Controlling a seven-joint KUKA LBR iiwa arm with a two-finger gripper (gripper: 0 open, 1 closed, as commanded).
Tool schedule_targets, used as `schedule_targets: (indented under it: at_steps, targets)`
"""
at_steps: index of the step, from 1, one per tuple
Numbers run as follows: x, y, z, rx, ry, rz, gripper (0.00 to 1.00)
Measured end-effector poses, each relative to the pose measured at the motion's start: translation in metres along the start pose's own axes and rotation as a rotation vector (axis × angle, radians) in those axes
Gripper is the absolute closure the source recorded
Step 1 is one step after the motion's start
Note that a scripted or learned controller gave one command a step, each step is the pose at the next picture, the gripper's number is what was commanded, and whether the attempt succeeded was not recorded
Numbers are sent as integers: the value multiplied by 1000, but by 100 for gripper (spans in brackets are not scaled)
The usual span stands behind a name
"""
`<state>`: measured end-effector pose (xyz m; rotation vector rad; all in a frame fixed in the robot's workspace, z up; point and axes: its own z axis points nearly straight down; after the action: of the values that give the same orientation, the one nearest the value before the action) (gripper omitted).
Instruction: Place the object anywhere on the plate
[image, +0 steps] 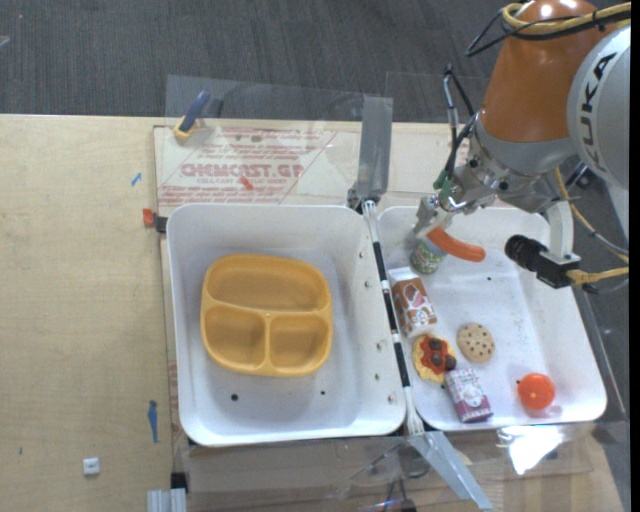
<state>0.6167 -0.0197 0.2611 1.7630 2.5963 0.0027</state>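
Beneath the end effector (437, 215), a can (427, 256) sits half-hidden.

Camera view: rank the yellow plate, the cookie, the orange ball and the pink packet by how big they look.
1. yellow plate, by far the largest
2. pink packet
3. cookie and orange ball: they look alike in size, so I won't rank them.

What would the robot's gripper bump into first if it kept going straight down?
Probably the small green-topped can at the back of the right bin. The gripper hangs just above it, though from this slanted view the orange sausage beside it could be touched first.
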Motion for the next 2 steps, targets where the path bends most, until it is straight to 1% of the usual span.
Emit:
schedule_targets:
  at_steps: [1, 2]
  targets:
    - [56, 6, 4, 4, 2, -40, 100]
    - [115, 34, 12, 1, 1, -110, 100]
